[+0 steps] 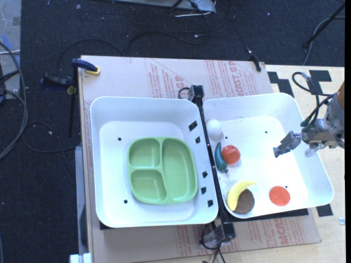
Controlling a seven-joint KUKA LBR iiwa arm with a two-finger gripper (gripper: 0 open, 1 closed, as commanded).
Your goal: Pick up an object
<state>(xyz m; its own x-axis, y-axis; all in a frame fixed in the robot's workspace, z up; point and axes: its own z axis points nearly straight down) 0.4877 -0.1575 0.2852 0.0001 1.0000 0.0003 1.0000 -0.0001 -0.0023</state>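
The right bin (315,171) holds several small objects: a white ball (213,127) at its left wall, a red tomato-like ball (231,154) beside a teal piece (219,156), a yellow banana (237,192) against a brown round piece (245,201), and a flat red disc (279,195) near the front. My gripper (289,143) hangs over the right part of this bin, above bare floor, well apart from every object. Nothing is between its fingers.
The left bin (104,163) holds a green divided plate (163,170). A black divider with clips (204,152) runs between the bins. Cables (307,84) loop at the right near the arm, and a blue-yellow clamp (85,66) sits at the board's back left corner.
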